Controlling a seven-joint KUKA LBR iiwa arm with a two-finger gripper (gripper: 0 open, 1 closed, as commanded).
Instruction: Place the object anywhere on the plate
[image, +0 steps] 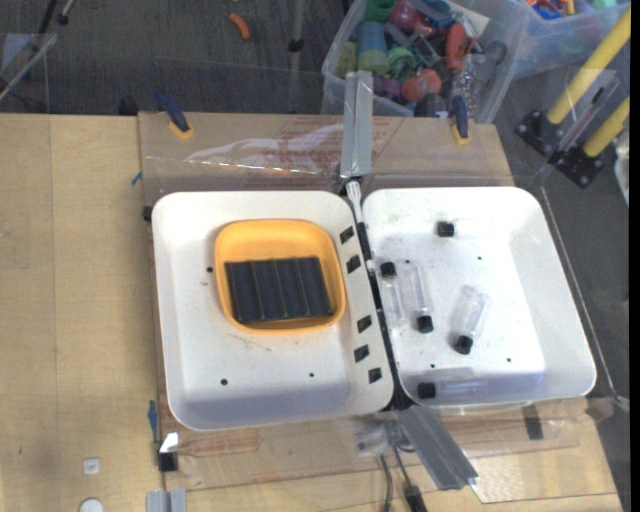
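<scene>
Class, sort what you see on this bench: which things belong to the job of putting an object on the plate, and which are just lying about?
Belongs to the job:
orange plate, in the left bin
black ridged block, already lying on the plate

Just lying about:
clear tubes with black caps, in the right bin
box of coloured toys, beyond the bench

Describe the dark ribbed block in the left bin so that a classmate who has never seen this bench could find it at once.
Start at the left shallow white bin. Near its middle sits an orange rounded-square plate, and the dark ribbed rectangular block lies flat on it. It is the one large dark slab with lengthwise grooves, unlike the small clear, black-capped vials scattered in the right bin.
</scene>
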